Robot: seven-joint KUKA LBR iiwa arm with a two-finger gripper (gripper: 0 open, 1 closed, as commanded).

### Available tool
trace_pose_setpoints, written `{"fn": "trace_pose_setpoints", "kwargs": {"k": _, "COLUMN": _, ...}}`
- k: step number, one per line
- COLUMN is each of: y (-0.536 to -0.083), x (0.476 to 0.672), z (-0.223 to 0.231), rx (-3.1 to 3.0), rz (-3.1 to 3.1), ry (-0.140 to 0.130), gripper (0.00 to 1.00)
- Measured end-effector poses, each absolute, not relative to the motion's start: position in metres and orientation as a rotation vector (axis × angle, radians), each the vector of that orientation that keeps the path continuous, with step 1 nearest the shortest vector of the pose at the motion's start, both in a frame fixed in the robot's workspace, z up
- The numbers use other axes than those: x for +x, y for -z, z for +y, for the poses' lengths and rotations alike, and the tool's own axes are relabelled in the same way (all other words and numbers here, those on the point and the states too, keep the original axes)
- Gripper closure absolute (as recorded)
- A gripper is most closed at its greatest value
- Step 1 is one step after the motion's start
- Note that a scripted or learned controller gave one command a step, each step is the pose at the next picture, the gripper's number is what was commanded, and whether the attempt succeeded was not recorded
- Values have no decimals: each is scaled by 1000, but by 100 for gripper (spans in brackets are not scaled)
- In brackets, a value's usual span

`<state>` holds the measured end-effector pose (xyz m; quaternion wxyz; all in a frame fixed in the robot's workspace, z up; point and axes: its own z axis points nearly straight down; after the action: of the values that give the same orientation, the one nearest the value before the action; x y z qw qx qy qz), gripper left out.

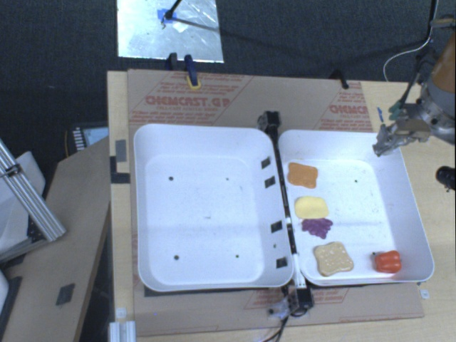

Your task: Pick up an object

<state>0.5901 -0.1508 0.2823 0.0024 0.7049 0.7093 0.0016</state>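
Note:
The right bin holds several toy foods. An orange piece lies near its left wall, with a yellow piece below it and a purple cluster under that. A tan bread slice lies near the front rim and a red-orange pepper sits in the front right corner. My gripper hovers over the bin's back right corner, well apart from all the foods. Nothing shows between its tips.
The left bin sits beside the right one, joined along a black-clipped divider. A brown board lies under both bins. A shiny metal plate rests behind the bench. Cables hang near the arm.

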Motion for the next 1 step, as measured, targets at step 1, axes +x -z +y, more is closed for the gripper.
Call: {"fn": "trace_pose_setpoints", "kwargs": {"k": 1, "y": -387, "x": 604, "z": -99, "rx": 2202, "rz": 2224, "ry": -15, "gripper": 100}}
